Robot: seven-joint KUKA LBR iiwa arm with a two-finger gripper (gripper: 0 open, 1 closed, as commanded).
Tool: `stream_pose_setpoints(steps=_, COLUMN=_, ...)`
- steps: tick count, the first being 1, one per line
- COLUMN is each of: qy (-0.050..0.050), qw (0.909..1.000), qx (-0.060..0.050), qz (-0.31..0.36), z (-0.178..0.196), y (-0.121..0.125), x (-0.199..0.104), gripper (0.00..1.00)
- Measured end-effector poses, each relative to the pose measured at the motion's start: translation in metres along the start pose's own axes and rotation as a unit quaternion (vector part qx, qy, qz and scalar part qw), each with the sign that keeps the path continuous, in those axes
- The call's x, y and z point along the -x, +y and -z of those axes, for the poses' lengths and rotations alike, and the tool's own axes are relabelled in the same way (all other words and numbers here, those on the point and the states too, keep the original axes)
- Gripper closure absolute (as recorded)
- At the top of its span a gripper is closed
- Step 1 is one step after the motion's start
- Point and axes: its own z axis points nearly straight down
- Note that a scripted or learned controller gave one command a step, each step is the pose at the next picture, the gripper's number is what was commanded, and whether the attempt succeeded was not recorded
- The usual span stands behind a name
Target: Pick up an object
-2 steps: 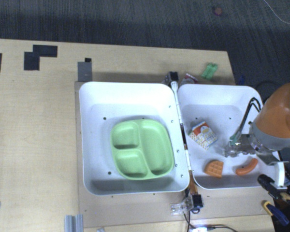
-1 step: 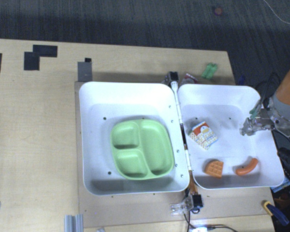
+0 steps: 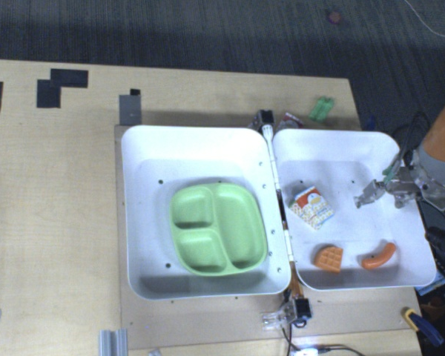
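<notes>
On the bench sit two white bins, side by side. Leftmost, the left bin holds one green tray with three compartments, lying flat near the middle. Next, the right bin holds three small things: one carton near its left wall, one waffle towards the front edge, and one sausage just to the waffle's right, apart from it. Furthest right, the gripper hangs over the right bin's right part, above and behind the sausage; its fingers look spread a little, with nothing between them.

Any of the three could serve as the thing to pick up; the sausage lies nearest. Risks, as I judge them: the sausage is curved and lies close to the bin's front right wall, so a finger might strike the wall or the piece might roll away. The waffle lies flat and thin, and fingers may close above it. The carton lies tilted, and a pinch off its middle could twist it loose.
</notes>
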Motion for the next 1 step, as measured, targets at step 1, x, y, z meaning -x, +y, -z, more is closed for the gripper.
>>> stream_pose_setpoints(steps=1, qy=0.0, qw=1.0, qx=0.001, qz=0.0, z=-0.0477, y=0.0132, x=-0.0153, gripper=0.0)
